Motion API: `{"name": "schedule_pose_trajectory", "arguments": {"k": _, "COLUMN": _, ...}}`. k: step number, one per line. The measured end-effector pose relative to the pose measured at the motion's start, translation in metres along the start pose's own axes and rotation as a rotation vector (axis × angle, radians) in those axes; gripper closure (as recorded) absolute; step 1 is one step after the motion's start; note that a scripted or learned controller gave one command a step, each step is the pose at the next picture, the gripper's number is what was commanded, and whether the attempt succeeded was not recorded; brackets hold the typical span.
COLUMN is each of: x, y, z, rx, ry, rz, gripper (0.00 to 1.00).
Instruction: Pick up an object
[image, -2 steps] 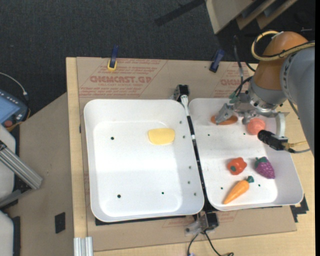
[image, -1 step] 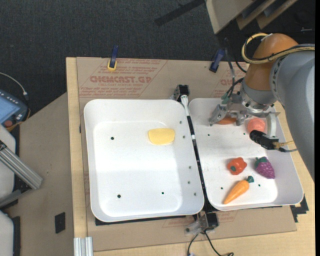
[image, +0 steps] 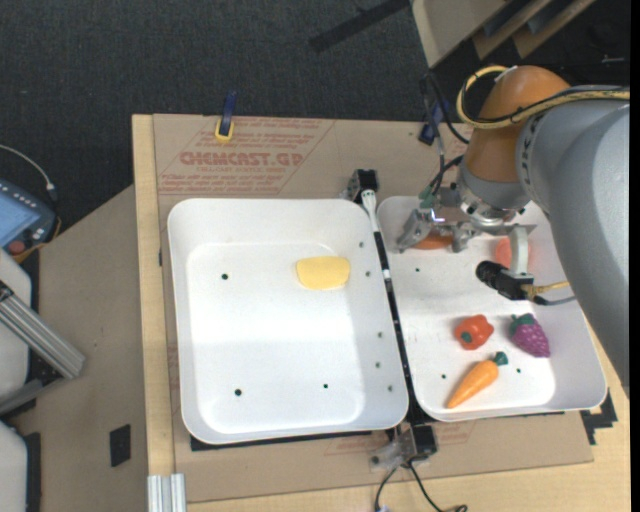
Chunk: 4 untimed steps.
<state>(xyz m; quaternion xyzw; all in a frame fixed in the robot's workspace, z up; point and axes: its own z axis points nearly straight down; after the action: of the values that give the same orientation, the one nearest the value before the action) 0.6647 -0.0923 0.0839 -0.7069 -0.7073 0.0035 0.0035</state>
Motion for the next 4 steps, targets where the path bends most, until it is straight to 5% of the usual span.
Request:
{"name": "schedule_pose_trajectory", "arguments": {"k": 1, "x": -0.026, "y": 0.0, "z": 0.0, "rx": -0.003, "ry": 0.001, "rz": 0.003, "gripper": 0.0}}
{"name": "schedule_pose_trajectory", "arguments": {"k": 2, "x": -0.002, "y": 0.0, "z": 0.0, "rx": -0.001, "ry": -0.001, "rz": 0.001, "gripper": 0.0}}
{"name": "schedule_pose_trajectory", "arguments": {"k": 3, "x": -0.012, "y": 0.0, "z": 0.0, "rx": -0.002, "ry": 0.001, "rz": 0.002, "gripper": 0.0}}
{"name": "schedule_pose_trajectory", "arguments": {"k": 4, "x": -0.013, "y": 0.0, "z": -0.011, "rx": 0.0, "ry": -0.002, "rz": 0.002, "gripper": 1.0}}
